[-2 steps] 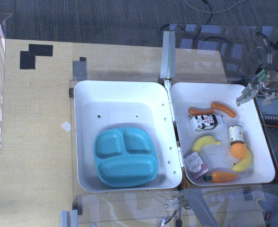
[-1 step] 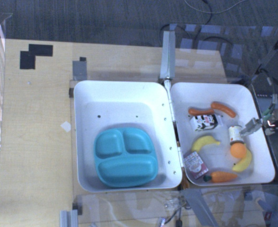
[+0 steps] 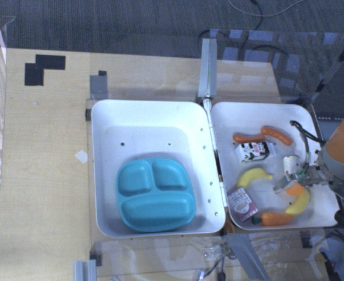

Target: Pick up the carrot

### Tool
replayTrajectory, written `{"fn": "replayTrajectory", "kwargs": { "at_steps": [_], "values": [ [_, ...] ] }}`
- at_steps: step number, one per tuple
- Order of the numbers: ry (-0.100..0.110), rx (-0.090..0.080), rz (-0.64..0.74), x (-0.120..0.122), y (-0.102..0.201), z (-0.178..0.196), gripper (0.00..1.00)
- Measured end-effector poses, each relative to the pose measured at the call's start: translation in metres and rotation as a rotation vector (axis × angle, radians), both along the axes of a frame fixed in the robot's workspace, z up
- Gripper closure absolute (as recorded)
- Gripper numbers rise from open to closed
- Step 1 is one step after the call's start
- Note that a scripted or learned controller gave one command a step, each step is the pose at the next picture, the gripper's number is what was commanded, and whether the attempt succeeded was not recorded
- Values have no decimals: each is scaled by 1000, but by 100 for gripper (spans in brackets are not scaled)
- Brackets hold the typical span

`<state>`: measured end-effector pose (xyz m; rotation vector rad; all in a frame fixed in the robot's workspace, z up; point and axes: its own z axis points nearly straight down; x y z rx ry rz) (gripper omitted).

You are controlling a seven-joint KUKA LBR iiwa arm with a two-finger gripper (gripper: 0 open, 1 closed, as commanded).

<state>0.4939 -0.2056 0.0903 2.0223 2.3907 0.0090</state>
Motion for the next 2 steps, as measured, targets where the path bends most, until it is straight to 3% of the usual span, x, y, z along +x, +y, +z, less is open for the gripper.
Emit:
{"fn": "replayTrajectory", "kwargs": {
  "at_steps": [1, 2],
  "values": [
    [-8, -2, 2, 3, 0, 12, 100],
    [5, 2, -73, 38, 56, 95, 100]
  ]
}}
